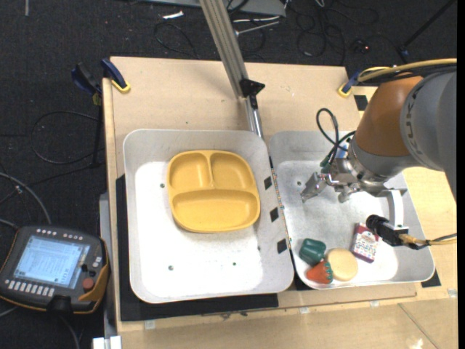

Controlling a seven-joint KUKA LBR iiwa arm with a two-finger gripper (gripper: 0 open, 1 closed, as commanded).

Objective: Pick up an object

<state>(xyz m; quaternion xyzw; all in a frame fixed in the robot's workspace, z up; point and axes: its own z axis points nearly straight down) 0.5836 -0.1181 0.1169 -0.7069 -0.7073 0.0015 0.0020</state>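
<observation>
camera view: arm comes in from the right, gripper hanging over the bare upper part of the right bin. can't tell the state of the hand from this angle; nothing visible pinched in it.

candidate objects are all bunched in the right bin's near corner, well apart from the gripper: green block, red piece touching a pale yellow round piece, and a small purple-and-white packet just beside them. left bin holds a yellow divided plate lying flat.

risks as i judge them:
- descending where it hangs now closes on bare floor, since nothing sits under it.
- the cluster is tight; a grab at the red or yellow piece likely nudges its neighbour, or catches two and drops both.
- objects sit close to the bin's curved wall, so a finger could strike the rim.
- black cable and connector dangles near the packet and could snag or sweep it.
</observation>
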